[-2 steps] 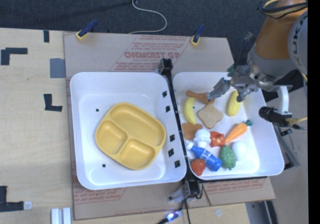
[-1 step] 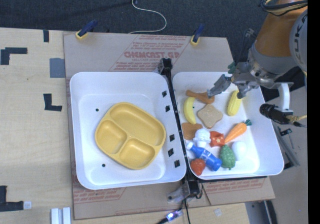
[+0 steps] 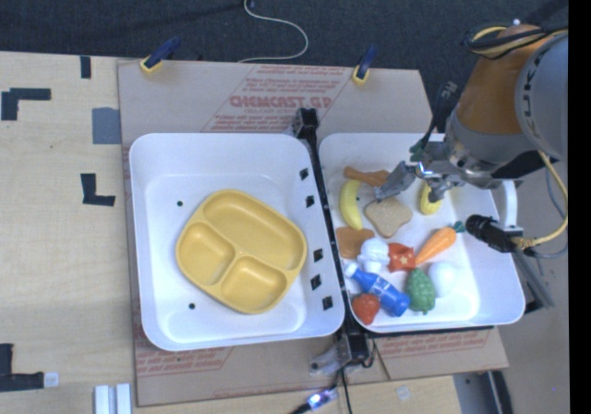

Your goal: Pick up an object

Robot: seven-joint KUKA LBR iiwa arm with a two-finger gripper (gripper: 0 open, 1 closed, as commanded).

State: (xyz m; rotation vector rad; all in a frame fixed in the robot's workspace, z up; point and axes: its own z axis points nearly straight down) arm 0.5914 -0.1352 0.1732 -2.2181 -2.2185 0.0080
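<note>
A yellow divided tray (image 3: 241, 250) sits in the left bin (image 3: 148, 218), with cardboard (image 3: 268, 103) under both bins and two clamps up top.

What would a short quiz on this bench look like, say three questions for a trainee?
1. True or false: the yellow tray lies in the left bin.
2. Which lies nearest the hand? A carrot, B bread, C broccoli.
3. Fill in: the banana lies in the ___ bin.

Key: 1 true; 2 B; 3 right.
</note>
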